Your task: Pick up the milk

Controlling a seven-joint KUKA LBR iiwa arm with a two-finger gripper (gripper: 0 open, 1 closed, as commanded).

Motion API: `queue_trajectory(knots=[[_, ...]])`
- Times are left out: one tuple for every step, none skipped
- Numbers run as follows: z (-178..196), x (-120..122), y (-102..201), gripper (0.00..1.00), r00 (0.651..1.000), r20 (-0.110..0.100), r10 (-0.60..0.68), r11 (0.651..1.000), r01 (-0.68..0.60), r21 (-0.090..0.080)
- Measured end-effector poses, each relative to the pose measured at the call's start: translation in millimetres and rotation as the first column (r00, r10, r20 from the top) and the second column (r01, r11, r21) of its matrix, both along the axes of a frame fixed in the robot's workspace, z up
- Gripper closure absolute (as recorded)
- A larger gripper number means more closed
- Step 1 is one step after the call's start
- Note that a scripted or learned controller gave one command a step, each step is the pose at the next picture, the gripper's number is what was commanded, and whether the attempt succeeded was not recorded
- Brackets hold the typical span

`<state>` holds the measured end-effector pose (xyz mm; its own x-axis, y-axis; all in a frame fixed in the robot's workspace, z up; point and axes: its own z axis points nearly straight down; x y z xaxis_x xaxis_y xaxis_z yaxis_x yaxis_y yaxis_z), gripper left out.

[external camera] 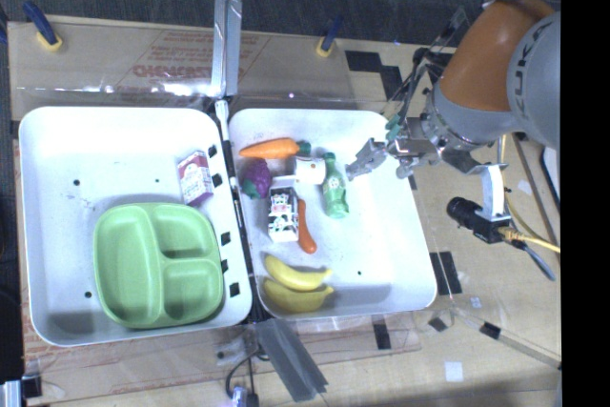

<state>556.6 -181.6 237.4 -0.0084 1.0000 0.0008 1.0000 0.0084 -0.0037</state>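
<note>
the jaws stood a little apart and held nothing; the gripper [365, 157] hung over the right part of the right bin [405, 243], with its grey fingers pointing toward the objects at the left. the grey arm [496, 62] with its orange band reached in from the right side of the bench [496, 300]. the milk carton [282, 213], white with black spots like a cow, lay near the middle of the right bin, well apart from the gripper. a small red-orange thing [305, 229], maybe a chili or a sausage, lay just beside the carton on its right. above the carton were a purple vegetable [255, 176], a carrot [269, 148], a small white block [309, 171] and a green bottle [334, 191] lying on its side. two bananas [297, 286] lay at the front edge of the same bin. in the left bin [57, 157] a green divided plate [157, 264] was near the front, and a small red and white carton [194, 176] lay behind it.
</note>
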Motion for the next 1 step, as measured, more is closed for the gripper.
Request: queue_trajectory(knots=[[-92.1,-29.5,91.2,0.00,0.981,-0.001,0.193,0.981,-0.193,0.000]])
